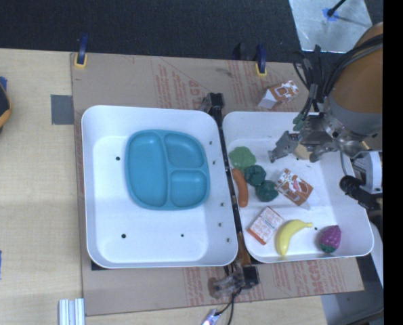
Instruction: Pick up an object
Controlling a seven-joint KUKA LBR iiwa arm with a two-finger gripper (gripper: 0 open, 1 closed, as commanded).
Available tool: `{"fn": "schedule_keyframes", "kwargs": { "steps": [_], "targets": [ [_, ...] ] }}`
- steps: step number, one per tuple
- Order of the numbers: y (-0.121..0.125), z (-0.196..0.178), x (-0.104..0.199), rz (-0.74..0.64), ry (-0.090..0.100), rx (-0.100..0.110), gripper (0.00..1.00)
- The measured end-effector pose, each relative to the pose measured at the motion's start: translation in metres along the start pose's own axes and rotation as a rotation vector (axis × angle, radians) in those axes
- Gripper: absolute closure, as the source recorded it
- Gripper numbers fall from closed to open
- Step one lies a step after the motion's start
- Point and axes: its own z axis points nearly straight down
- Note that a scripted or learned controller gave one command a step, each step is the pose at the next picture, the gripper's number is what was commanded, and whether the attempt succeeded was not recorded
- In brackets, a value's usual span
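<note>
Divided plate point(166, 169) in left bin point(99, 242); banana point(289, 235) in right bin point(353, 246).

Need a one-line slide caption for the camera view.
Pincer above right bin of toy food; blue tray in left bin.

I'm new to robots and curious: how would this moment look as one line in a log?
arm: over right bin | gripper: above toys, holding nothing visible | nearest: snack packet | left bin: blue tray

Red printing on the cardboard sheet point(154, 83) under the bins, too blurred to read, snack packets' point(294, 187) labels illegible
</note>
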Motion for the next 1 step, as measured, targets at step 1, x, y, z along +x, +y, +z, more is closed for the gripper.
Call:
{"fn": "schedule_keyframes", "kwargs": {
  "steps": [1],
  "targets": [
    [-0.0131,0.0369,-0.0599,0.002,-0.002,0.000,0.00]
  ]
}}
